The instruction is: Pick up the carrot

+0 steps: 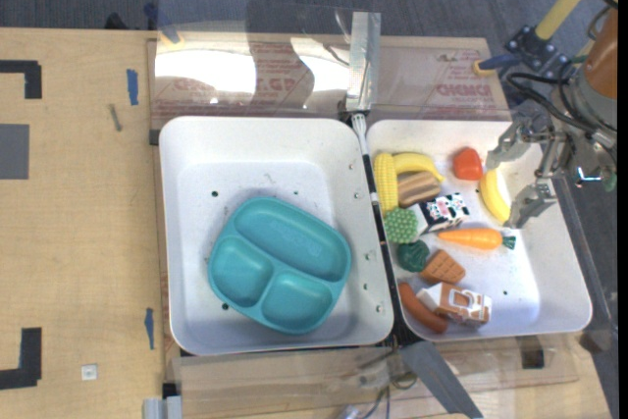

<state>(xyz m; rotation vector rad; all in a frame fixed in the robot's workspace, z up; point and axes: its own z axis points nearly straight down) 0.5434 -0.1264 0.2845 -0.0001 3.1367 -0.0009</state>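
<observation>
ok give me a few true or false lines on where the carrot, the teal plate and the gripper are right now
1. The carrot lies in the right bin. True.
2. The teal plate sits in the right bin. False: it is in the left bin.
3. The gripper holds the carrot. False: the carrot lies on the bin floor, below the gripper in the view.
4. A banana lies above the carrot in the view. True.
5. The carrot's green top points toward the left bin. False: it points right.
</observation>
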